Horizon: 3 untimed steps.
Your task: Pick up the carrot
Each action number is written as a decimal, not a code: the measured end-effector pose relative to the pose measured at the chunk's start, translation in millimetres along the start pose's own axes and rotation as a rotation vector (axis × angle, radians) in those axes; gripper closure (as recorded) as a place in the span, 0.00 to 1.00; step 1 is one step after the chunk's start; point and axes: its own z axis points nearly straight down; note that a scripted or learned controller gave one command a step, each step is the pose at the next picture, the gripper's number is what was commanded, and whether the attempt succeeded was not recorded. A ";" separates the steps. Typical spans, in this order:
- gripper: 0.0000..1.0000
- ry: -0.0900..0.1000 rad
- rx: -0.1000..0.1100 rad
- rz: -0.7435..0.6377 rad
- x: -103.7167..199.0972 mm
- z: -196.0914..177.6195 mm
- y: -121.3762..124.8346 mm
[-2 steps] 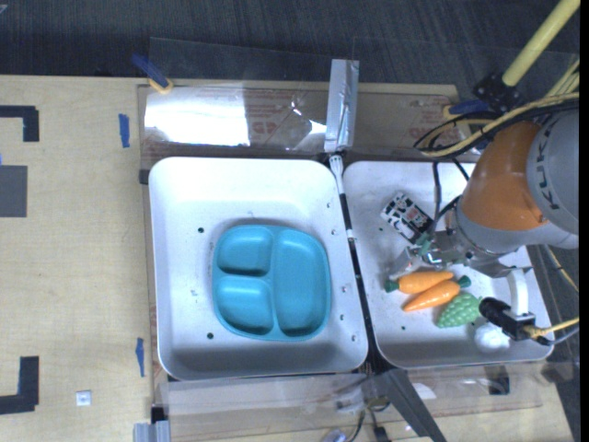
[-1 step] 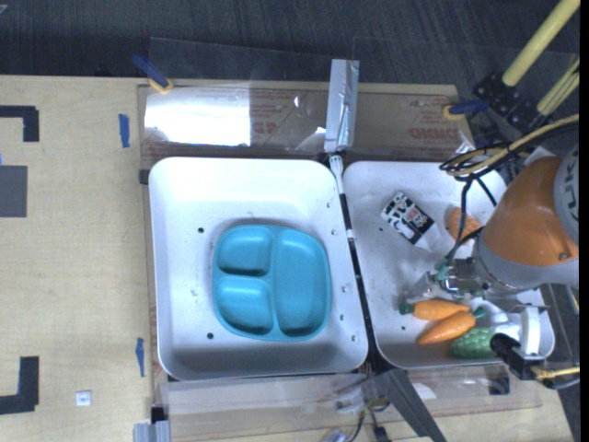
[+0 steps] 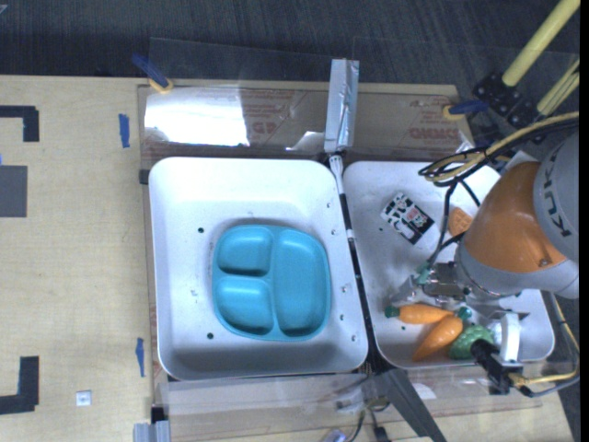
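Two orange carrots lie in the right bin (image 3: 368, 247) near its front wall. One carrot (image 3: 421, 314) lies flat, pointing left. The other carrot (image 3: 439, 335) lies tilted just in front of it, with green leaves (image 3: 472, 341) at its right end. My gripper (image 3: 426, 288) hangs low in the bin, directly behind and just above the flat carrot. I see nothing held in it. The grey arm with its orange band (image 3: 511, 228) covers the bin's right part.
A small black-and-white item (image 3: 408, 216) lies at the back of the right bin. An orange piece (image 3: 458, 219) peeks out beside the arm. The left bin (image 3: 175, 247) holds a blue divided plate (image 3: 272, 280). Cables (image 3: 479, 155) loop above the arm.
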 end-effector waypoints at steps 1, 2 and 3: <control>0.00 0.000 -0.001 0.065 2.6 0.1 -0.3; 0.00 0.000 0.000 -0.062 -0.4 0.0 -0.2; 0.00 -0.001 0.000 -0.203 0.5 -0.1 -0.1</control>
